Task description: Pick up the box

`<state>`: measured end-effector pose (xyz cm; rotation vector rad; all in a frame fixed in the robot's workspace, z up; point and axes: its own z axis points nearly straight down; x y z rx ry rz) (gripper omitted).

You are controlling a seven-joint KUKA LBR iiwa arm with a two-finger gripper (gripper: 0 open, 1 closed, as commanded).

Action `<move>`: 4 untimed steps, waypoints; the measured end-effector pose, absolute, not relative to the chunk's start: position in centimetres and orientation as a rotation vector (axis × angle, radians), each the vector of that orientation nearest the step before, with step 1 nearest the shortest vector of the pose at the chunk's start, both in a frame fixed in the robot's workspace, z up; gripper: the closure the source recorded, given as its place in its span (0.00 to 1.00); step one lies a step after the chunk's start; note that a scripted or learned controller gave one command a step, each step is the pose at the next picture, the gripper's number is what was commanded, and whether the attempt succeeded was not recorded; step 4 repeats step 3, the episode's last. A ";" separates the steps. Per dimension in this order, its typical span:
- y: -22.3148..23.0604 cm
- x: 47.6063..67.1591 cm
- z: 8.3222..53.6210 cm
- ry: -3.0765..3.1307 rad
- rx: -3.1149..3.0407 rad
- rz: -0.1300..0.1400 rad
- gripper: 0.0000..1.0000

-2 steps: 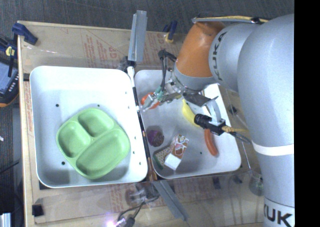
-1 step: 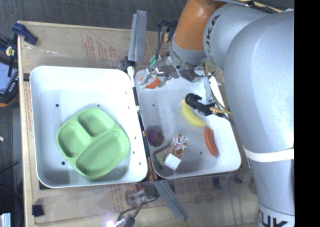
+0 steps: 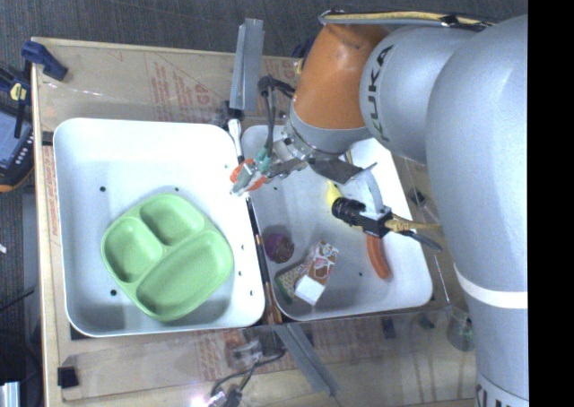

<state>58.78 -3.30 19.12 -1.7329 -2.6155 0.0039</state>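
Gripper (image 3: 249, 176) sits over the divider between the two bins, at the upper-left corner of the right bin (image 3: 421, 293); can't tell if it's spread or closed, nothing visibly pinched. Box (image 3: 316, 276) lies in the right bin near its front wall, below and right of the gripper, long axis tilted diagonally. Purple ball (image 3: 279, 245) sits between them; next move likely goes down-right past it
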 end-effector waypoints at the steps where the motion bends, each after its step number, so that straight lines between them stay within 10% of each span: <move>1: -0.6 64.1 22.3 -2.487 -1.917 0.002 1.00; 2: -10.2 60.2 15.8 -2.576 -1.794 0.003 1.00; 3: -5.0 64.5 23.5 -2.473 -1.936 0.001 1.00; 4: -5.0 64.5 23.5 -2.473 -1.936 0.001 1.00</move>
